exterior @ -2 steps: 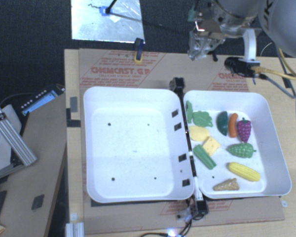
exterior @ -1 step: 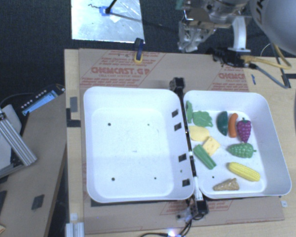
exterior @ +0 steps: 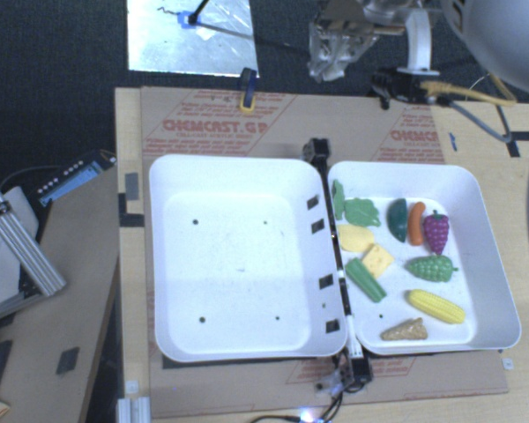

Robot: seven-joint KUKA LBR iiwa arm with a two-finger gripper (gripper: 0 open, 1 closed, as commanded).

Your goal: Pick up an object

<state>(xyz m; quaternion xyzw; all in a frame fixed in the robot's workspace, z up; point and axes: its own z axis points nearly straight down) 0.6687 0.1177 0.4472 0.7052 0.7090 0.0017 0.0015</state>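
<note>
Gripper [exterior: 331, 60], jaw state indiscernible, hangs high beyond the right bin [exterior: 485, 236] of toy food; the corn [exterior: 436, 306] lies apart, likely the easiest grasp.

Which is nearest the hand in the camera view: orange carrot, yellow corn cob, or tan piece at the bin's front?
From the hand:
1. Orange carrot, back of the right bin.
2. Yellow corn cob, toward the front.
3. Tan piece, front edge.
</note>
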